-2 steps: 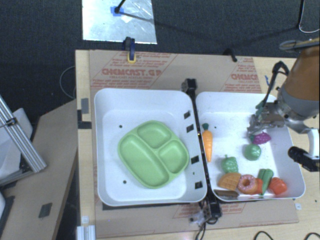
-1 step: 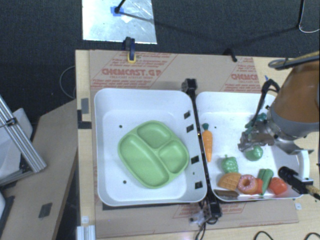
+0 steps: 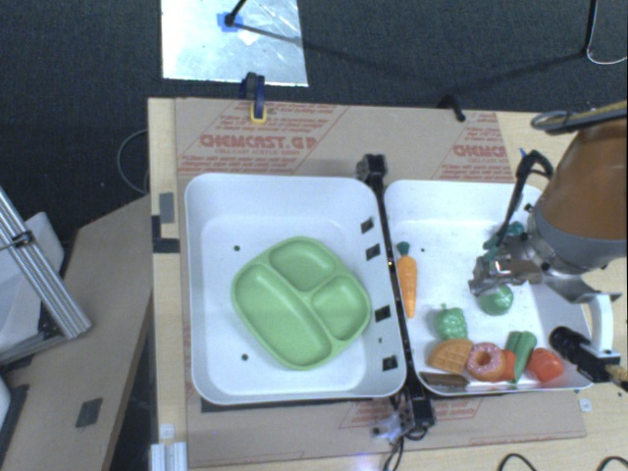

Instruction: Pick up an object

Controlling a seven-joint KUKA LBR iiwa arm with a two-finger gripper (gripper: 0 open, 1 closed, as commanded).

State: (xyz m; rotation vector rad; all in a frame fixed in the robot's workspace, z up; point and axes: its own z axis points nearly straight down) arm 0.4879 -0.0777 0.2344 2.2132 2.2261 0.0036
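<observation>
Grey metal marked the gripper [image 3: 494,275], which hung low over the right bin [image 3: 432,209] with its tips just above a round green toy [image 3: 497,299]. Whether the pincer was open or closed could not be told from above, and nothing showed clearly between its tips; contact with the green toy was uncertain.

Six other toys lay in that bin. One carrot [image 3: 406,281] rested near the divider, well apart from the pincer. Along the near wall sat one green pepper-like piece [image 3: 450,321], one waffle-coloured piece [image 3: 451,355], one pink-iced doughnut [image 3: 485,361], one dark green vegetable [image 3: 520,346] and one red toy [image 3: 546,365].

One light green divided plate [image 3: 300,302], with three compartments, lay alone in the left bin [image 3: 216,214].
</observation>
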